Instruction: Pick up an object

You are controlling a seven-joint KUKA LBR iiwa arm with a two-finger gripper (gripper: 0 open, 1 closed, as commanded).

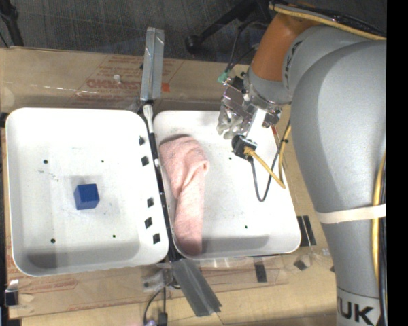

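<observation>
Small blue cube (86, 195) sits flat in the left white bin (27, 134), approx. mid-floor toward its lower left, well apart from the walls. Pale pink crumpled cloth (184, 185) lies in the right white bin (272, 216), stretched lengthwise along the left wall, bunched thicker at the top end, narrower toward the bottom edge.

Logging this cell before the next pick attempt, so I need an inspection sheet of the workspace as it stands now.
Surface: two white bins, left bin and right bin, side by side on a brown bench.
Job's things: blue cube in left bin; pink cloth lying along right bin's left side.
Clutter: nothing seen.
End effector: over right bin's upper edge, apart from the cloth, holding nothing visible.
Cables: yellow cable looping below the wrist.
Surroundings: dark floor, chair base beyond bench.
</observation>
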